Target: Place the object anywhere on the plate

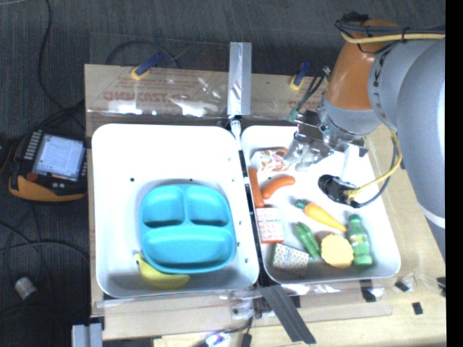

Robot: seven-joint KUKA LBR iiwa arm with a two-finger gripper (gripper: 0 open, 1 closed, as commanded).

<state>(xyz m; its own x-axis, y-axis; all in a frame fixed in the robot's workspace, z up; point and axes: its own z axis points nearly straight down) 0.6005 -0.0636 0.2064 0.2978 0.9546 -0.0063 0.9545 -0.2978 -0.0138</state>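
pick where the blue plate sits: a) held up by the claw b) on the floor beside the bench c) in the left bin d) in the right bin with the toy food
c: the blue plate lies flat in the left bin, a yellow banana tucked at its near edge, while the toy food such as the carrot lies in the right bin.

Dark grey carpet [181,13] lies all round the bench [181,85], cables [36,6] trailing across it, a handheld controller [51,163] resting well off from the tool.
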